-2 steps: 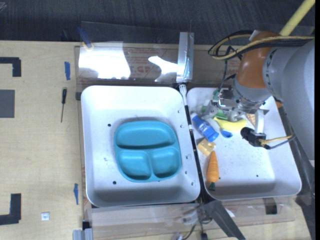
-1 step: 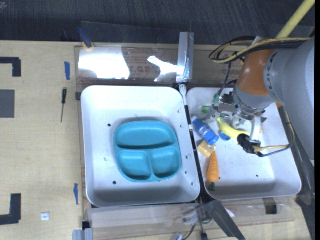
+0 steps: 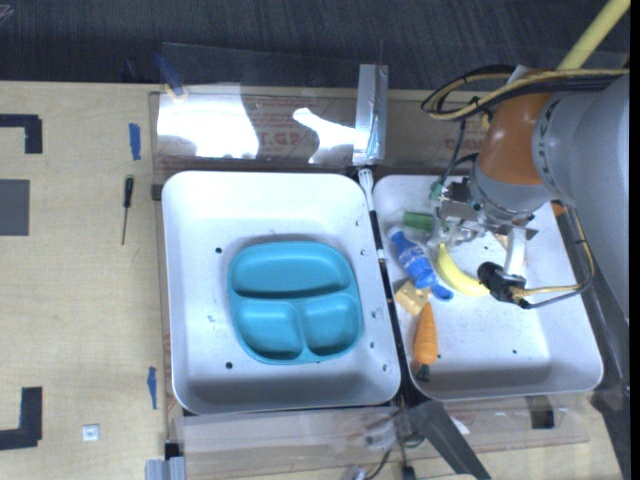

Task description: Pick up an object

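View from above, at a slant. Two white bins stand side by side on the bench [image 3: 70, 298].

Left bin [image 3: 190, 268], centre of the frame: one blue tray [image 3: 293, 298] with three compartments, one long one along its upper side and two smaller ones below it. The tray lies flat in the middle of the bin.

Right bin [image 3: 540, 358], right of centre: five loose items, all gathered in its left half.
- One banana [image 3: 457, 273], lying on a slant near the bin's middle.
- One blue bottle [image 3: 415, 260], just left of the banana and touching it.
- One tan block [image 3: 408, 296], just below the bottle.
- One carrot [image 3: 426, 336], below the block, its tip pointing to the lower edge of the frame.
- One green item [image 3: 418, 220], above the bottle; too small to identify.

One arm [image 3: 580, 148] enters from the upper right. Its gripper [image 3: 455, 230] hangs over the upper left part of the right bin, just above the banana and beside the green item. Whether it is open or closed cannot be told, and no item can be seen held in it.

On the bench at far left: one thin dark tool [image 3: 127, 203] and two strips of blue tape [image 3: 134, 140].
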### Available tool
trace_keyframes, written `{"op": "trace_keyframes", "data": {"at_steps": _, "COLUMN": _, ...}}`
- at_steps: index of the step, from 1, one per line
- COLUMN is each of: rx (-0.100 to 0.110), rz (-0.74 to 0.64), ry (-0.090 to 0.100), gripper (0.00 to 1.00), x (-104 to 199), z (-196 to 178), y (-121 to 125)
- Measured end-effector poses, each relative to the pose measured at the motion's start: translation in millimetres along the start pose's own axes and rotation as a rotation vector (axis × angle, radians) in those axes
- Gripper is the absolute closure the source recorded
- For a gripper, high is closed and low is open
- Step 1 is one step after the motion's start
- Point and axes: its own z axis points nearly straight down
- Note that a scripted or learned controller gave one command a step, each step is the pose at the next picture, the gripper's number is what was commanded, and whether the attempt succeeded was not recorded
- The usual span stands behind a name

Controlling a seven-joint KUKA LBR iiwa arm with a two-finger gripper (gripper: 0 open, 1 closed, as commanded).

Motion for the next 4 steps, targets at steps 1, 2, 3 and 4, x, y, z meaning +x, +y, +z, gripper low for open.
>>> {"op": "trace_keyframes", "data": {"at_steps": 1, "rx": 0.004, "rz": 0.258, "ry": -0.002, "gripper": 1.00, "x": 60, "z": -87, "y": 25}}
{"op": "trace_keyframes", "data": {"at_steps": 2, "rx": 0.010, "rz": 0.093, "ry": -0.003, "gripper": 1.00, "x": 10, "z": -89, "y": -32}}
{"op": "trace_keyframes", "data": {"at_steps": 3, "rx": 0.011, "rz": 0.092, "ry": -0.002, "gripper": 0.00, "x": 11, "z": -89, "y": -32}}
{"op": "trace_keyframes", "data": {"at_steps": 4, "rx": 0.011, "rz": -0.104, "ry": 0.000, "gripper": 0.00, "x": 48, "z": -85, "y": -39}}
